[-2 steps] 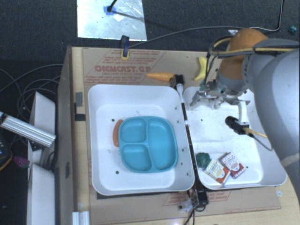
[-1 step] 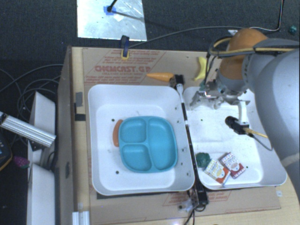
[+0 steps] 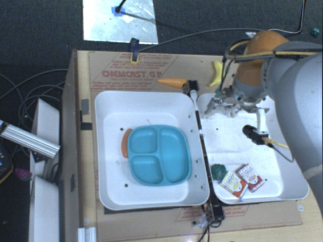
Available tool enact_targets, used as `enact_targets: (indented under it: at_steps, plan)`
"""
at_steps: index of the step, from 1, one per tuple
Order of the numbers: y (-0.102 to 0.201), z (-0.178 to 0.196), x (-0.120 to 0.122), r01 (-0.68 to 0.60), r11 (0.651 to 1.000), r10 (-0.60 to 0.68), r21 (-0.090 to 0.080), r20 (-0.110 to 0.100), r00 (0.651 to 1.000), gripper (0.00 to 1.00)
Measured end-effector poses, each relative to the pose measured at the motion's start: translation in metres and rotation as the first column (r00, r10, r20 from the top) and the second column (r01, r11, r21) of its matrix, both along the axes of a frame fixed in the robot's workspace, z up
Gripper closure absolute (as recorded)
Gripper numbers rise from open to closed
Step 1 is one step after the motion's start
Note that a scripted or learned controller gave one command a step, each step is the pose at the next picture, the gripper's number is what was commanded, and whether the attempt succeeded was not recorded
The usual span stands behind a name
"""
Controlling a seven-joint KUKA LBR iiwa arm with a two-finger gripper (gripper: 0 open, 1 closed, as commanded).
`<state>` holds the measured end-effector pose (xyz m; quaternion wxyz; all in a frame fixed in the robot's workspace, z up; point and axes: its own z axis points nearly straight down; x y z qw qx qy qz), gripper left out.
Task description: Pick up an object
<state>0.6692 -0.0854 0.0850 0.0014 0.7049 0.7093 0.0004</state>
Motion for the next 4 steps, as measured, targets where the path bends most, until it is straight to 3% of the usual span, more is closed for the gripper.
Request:
enact_targets:
  at_steps: [3,4]
  plan:
    - [0.0,0.0,0.0,0.002,1.0,-0.002,0.0,0.0,1.0,0.0]
    - [0.0,0.011,0.001,-0.001,1.0,0.001,-0.001,0.003,1.0,1.0]
